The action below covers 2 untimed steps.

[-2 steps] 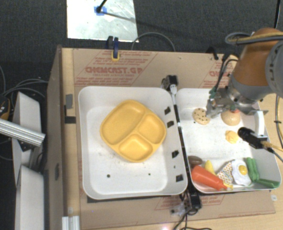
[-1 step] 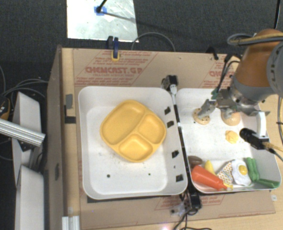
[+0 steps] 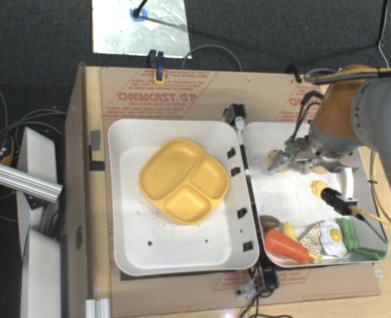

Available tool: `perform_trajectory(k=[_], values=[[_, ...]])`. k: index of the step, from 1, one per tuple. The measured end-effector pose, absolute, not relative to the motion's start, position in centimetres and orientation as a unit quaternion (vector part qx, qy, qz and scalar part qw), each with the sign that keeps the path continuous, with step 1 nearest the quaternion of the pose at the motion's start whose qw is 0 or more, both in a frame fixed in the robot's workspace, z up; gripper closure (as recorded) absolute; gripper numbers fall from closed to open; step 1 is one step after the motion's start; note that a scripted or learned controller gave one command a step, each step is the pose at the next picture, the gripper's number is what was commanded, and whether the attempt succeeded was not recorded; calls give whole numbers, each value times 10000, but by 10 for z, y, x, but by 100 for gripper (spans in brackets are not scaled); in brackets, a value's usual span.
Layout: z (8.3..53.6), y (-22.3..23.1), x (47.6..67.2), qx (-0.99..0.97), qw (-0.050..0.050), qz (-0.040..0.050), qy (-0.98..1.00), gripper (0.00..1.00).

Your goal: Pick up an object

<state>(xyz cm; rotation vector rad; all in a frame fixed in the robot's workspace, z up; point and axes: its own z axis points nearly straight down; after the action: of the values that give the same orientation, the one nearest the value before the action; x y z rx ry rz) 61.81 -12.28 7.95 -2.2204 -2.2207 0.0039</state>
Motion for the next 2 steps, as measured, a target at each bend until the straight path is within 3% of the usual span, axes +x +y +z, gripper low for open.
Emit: perform_trajectory(k=[1,2], values=[[84,-88,563,-7066,24,8,-7076,0],[109,-84,661,-7043,-53,-41,-7099,0]])
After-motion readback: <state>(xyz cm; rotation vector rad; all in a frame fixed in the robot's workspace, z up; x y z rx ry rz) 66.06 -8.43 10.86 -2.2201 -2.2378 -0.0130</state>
